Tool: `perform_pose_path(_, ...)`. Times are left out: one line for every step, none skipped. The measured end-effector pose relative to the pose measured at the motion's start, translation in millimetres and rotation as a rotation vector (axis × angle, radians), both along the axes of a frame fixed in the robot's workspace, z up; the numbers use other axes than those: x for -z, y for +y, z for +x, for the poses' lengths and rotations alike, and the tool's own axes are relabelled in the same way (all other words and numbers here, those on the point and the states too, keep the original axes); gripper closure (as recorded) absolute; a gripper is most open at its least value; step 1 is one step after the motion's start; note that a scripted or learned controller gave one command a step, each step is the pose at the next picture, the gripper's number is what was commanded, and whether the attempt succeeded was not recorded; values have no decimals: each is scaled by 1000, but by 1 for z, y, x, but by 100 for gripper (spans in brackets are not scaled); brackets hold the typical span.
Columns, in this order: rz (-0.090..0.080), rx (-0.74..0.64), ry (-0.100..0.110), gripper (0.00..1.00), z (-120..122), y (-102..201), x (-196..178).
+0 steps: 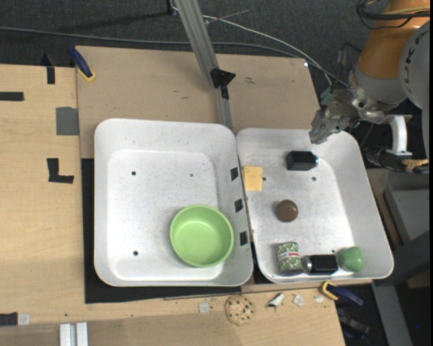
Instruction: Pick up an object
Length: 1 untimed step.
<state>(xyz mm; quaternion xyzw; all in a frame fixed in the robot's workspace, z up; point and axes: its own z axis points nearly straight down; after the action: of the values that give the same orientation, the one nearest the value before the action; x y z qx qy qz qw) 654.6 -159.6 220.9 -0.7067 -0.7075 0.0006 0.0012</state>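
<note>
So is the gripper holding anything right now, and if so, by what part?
Nothing is held. The gripper hangs over the right bin's far edge, and the black block lies apart from it on the bin floor.

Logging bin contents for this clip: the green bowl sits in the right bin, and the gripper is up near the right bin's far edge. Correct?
Not quite. The camera view shows the green bowl in the left bin, near its front right corner. The rest holds: the gripper is up near the far edge of the right bin.

At the frame's upper right, the arm point(390, 49) shows an orange band above grey wrist housing, with a dark, metallic gripper point(322, 132).
</note>
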Motion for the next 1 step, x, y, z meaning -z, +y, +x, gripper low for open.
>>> perform_pose_path(0,0,0,0,0,0,0)
